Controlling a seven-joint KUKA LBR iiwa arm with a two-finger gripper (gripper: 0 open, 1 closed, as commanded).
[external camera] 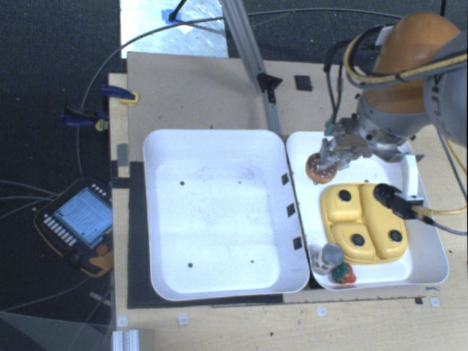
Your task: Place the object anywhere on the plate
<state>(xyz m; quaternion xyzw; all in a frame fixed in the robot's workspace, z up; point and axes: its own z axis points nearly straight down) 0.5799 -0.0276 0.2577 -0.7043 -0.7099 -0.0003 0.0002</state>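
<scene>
Hovering over the right bin (428, 265), the gripper (327, 159) sits just above a small brown round object (319, 171) beside the yellow sectioned plate (363, 221); whether it grips is unclear.

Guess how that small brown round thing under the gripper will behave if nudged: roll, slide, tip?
The brown round object looks flat like a disc, so it would probably slide rather than roll. It seems small and likely light. Lying by the right bin's wall, a push could wedge it there. The gripper hides part of it.

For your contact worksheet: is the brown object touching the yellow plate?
Apart. The camera view shows white bin floor between the brown object and the yellow plate.
</scene>
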